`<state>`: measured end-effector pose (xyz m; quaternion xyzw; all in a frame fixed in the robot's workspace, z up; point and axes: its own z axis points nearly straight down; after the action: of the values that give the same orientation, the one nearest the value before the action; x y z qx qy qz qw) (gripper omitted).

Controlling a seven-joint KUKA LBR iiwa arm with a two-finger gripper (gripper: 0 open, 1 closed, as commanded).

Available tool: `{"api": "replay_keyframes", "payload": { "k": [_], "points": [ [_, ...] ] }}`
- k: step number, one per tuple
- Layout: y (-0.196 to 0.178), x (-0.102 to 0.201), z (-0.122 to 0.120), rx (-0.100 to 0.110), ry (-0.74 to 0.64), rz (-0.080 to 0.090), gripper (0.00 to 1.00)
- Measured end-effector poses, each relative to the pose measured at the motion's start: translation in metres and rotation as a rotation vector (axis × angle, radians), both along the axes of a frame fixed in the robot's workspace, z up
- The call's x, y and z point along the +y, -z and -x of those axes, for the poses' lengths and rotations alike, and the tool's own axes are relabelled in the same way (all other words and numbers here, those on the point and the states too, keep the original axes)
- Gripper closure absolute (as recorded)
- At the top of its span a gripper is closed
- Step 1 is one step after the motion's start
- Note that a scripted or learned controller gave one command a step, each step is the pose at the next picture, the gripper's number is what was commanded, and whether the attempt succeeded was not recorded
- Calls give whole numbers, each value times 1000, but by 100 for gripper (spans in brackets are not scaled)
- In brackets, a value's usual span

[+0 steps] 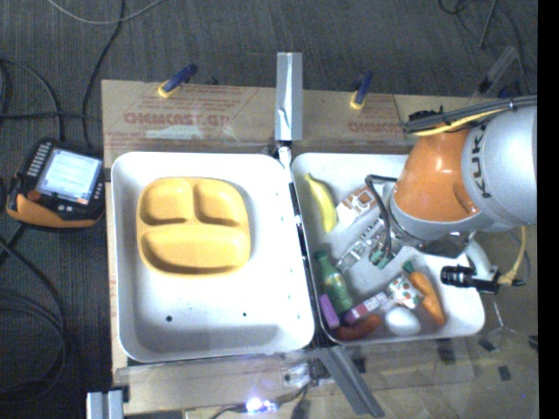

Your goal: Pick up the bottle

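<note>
The bottle (334,282) is green and lies lengthwise along the left wall of the right bin (476,319), towards the front. My gripper (365,244) hangs low over the middle of that bin, just up and to the right of the bottle, under the orange wrist band (432,190). There is a small gap between the gripper and the bottle's upper end, and nothing can be seen held in it.
A banana (320,201) lies at the back left of the right bin, a small printed box (356,202) beside it. A carrot (426,297), a white egg (402,320), a red item (360,326) and a purple item (326,307) crowd the front. A yellow divided plate (194,223) sits in the left bin (131,321).
</note>
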<state>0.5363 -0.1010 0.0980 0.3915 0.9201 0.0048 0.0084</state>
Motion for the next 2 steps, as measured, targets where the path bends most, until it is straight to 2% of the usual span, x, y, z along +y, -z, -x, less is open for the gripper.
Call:
{"api": "replay_keyframes", "payload": {
  "k": [1,2],
  "points": [
    [-83,58,3,25,204,0,100],
    [-83,58,3,25,204,0,0]
  ]
}}
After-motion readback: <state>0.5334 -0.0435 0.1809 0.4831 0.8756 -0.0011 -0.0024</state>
